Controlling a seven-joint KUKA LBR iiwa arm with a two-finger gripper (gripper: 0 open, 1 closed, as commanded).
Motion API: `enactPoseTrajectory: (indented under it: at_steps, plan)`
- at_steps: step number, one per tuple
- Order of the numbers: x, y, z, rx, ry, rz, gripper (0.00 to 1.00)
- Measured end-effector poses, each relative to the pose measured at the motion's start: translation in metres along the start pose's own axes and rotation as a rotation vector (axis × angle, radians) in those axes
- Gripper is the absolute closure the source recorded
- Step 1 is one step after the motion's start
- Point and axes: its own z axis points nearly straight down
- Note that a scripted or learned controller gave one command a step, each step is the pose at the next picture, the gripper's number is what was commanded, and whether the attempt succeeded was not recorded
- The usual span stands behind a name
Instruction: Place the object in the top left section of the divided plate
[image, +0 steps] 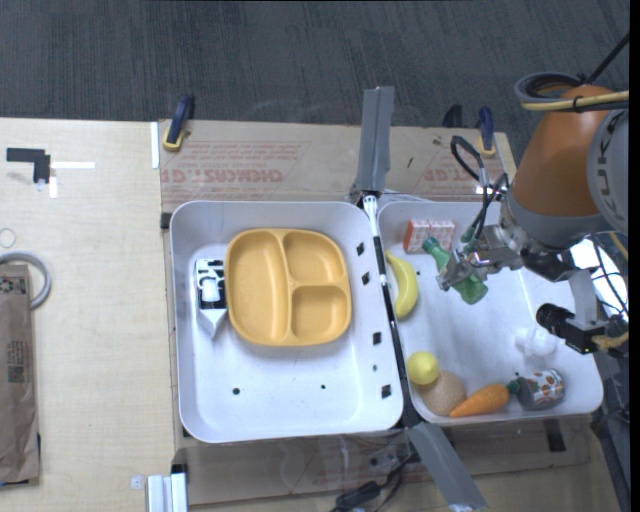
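The yellow divided plate lies in the left bin, with its one large section on the left and two smaller sections on the right. All its sections hold nothing. My gripper hangs over the upper middle of the right bin, far right of the plate. It is shut on a green object, which sticks out above and below the fingers. The arm's orange band rises behind it at the right.
A black-and-white item lies just left of the plate. The right bin holds a banana, a red-and-white box, a lemon, a carrot, a small can and a white item.
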Motion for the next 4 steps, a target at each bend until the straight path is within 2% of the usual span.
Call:
enactPoseTrajectory:
  at_steps: [1, 2, 3, 4]
  plan:
    - [0.062, 0.047, -0.003, -0.001, 0.0, -0.018, 1.0]
    - [0.107, 0.092, 0.008, -0.001, -0.001, 0.309, 1.0]
    - [0.178, 0.025, 0.084, -0.002, 0.002, 0.114, 1.0]
    - [0.238, 0.012, 0.093, -0.027, -0.01, 0.182, 1.0]
